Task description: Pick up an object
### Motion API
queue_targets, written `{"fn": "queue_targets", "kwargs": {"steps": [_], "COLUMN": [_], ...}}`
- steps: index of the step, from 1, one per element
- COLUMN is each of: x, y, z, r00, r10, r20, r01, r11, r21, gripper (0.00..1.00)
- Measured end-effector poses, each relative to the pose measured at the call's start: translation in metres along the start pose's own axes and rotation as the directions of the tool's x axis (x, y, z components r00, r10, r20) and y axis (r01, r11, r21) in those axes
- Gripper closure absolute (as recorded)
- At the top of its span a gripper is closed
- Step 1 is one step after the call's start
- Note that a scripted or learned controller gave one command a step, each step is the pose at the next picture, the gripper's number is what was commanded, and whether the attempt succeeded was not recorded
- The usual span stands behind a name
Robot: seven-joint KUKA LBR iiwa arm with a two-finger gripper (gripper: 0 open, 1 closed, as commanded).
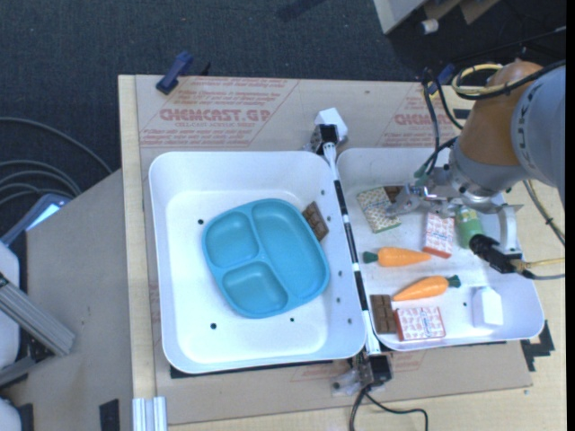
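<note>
The right bin [530, 317] holds several small objects. Two orange toy carrots [402, 257] [422, 287] lie near its middle. A patterned square packet [377, 207] sits at the back left and a red-and-white packet [438, 234] lies beside a green bottle [467, 225]. At the front are a brown bar [381, 312], a red box [419, 321] and a white block [490, 308]. My gripper [429, 192] hangs low over the bin's back part, between the patterned packet and the red-and-white packet. The wrist hides its tip.
The left bin [171, 241] bears a blue divided plate [263, 257], with a small brown piece [315, 222] at the plate's right rim. The grey arm [517, 137] with its cables covers the right bin's back right corner. A black part [490, 251] juts out beside the green bottle.
</note>
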State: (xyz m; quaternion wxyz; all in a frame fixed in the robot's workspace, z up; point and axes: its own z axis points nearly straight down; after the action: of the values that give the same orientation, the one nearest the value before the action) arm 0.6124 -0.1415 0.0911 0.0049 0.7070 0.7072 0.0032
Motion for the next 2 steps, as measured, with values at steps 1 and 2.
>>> {"fn": "queue_targets", "kwargs": {"steps": [1,2], "x": [0.043,0.042], "y": [0.058,0.055], "z": [0.002,-0.023], "r00": [1.000,1.000], "r10": [-0.001,0.000], "r20": [-0.002,-0.002], "r01": [0.001,0.000], "r11": [1.000,1.000], "r21": [0.000,0.009], "gripper": [0.00,0.00]}}
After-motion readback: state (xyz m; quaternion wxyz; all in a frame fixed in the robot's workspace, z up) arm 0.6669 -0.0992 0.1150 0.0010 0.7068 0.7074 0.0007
